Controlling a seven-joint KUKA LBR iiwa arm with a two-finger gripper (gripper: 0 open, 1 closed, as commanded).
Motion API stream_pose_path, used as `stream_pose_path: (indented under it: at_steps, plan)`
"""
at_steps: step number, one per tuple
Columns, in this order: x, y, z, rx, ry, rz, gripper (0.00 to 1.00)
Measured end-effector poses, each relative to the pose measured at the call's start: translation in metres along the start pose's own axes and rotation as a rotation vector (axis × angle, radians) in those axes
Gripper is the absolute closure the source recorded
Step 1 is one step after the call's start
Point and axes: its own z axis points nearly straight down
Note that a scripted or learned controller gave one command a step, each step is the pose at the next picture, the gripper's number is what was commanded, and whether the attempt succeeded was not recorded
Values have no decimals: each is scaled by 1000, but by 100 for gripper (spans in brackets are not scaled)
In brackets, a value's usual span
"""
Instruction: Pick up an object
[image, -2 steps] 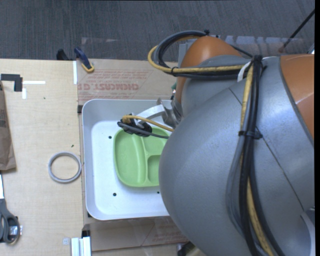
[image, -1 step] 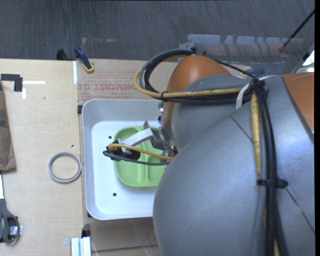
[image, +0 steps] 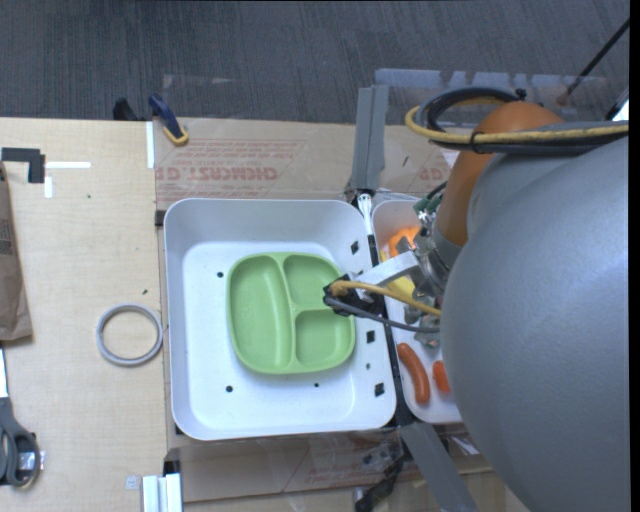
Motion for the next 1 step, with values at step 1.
stream_pose_path:
  at_steps: [1]
  plan:
    - [75,-28,-108,-1,3,65,100]
